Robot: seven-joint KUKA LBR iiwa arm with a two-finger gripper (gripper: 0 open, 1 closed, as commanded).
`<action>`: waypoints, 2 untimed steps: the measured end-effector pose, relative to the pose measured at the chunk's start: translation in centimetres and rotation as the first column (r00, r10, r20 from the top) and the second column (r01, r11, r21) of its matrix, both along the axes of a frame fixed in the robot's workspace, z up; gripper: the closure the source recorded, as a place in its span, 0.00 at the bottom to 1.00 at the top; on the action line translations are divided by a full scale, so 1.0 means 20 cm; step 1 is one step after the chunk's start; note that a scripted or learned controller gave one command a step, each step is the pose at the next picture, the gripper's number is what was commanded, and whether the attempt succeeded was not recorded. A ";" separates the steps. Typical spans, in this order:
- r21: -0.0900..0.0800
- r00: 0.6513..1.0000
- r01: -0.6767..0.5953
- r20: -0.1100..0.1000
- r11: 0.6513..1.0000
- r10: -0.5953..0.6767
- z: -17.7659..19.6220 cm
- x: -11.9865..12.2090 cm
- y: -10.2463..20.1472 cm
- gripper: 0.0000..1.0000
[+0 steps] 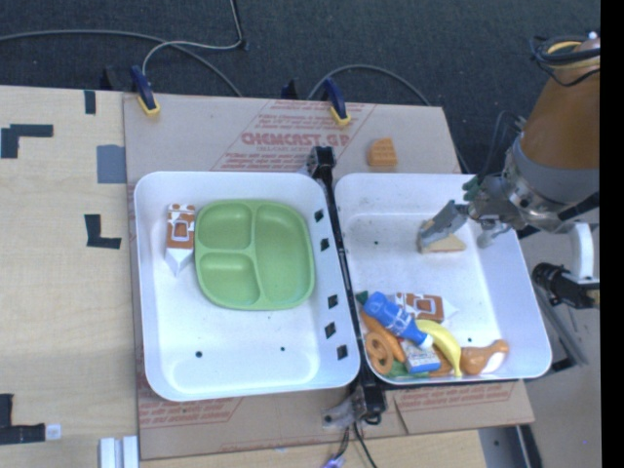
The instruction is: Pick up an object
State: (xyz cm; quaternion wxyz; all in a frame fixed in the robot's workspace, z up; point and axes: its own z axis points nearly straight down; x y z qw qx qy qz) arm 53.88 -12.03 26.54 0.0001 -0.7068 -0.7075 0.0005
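1. Bench top of cardboard (292,139) carries two shallow white bins side by side, with a small orange block (382,153) lying on the cardboard just beyond the right bin.
2. Arm (561,135), grey with an orange band, reaches in from the right over the right bin (507,281).
3. Left bin (161,339) holds a green divided plate (255,253) with three compartments; a small brown-and-white carton (178,234) lies touching the plate's left edge.
4. Gripper (444,230) hangs low over the far part of the right bin, its grey fingers (441,224) pointing left and down. Whether they are parted or closed cannot be told from this angle.
5. Task's thing, a tan wedge (448,245) like a slice of bread or cheese, lies on the bin floor right under the fingertips. It is pale brown, flat and roughly triangular, partly hidden by the fingers. It cannot be made out whether the fingers grip it or merely touch it.
6. Near corner of the right bin holds a heap: blue bottle (398,317), yellow banana (444,343), orange carrot (382,342), brown drumstick (485,357) and another brown-and-white carton (424,306), all touching or overlapping, well apart from the wedge.
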 end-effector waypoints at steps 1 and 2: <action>0.000 1.000 0.000 0.000 1.000 0.000 0.00 0.00 0.00 0.00; 0.000 1.000 0.000 0.000 1.000 0.000 0.00 0.00 0.00 0.00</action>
